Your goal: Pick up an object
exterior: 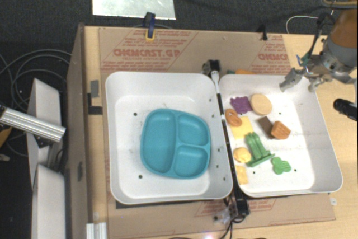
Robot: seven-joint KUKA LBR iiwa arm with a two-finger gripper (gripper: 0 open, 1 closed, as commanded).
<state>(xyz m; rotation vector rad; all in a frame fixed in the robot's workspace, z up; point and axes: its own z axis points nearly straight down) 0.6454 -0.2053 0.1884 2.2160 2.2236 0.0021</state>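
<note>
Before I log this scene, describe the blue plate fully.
The blue plate is a teal, plastic-looking divided tray with rounded corners and three compartments: one long at left, two smaller at right. It lies flat, slightly rotated, in the left white bin, resting on its floor. Nothing sits in it.

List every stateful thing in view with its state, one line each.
gripper: open, holding nothing, above the right bin's far edge
blue plate: right way up in the left bin
right bin: holds the toy food
tan round piece: lying flat
green piece: lying on its side
</note>
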